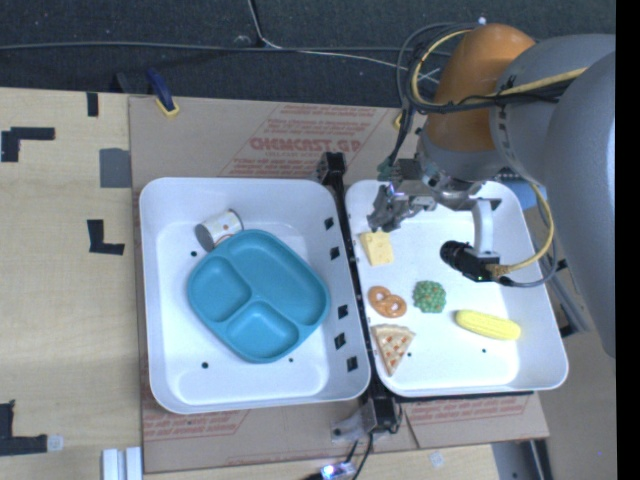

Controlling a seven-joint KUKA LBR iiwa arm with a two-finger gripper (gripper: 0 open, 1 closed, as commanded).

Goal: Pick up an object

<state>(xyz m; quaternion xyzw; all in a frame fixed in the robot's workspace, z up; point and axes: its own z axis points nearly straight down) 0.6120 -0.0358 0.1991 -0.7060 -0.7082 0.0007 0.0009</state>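
Cheese wedge (377,248) | long axis near-far | claw (385,215) just above

R bin: yellow cheese wedge (377,248) flat nr left wall; pretzel (386,302) below it; pizza slice (391,347) lower; green broccoli (429,296) mid; yellow corn cob (488,325) lying right of broccoli.

Gripper (386,215) fingers too blurred.
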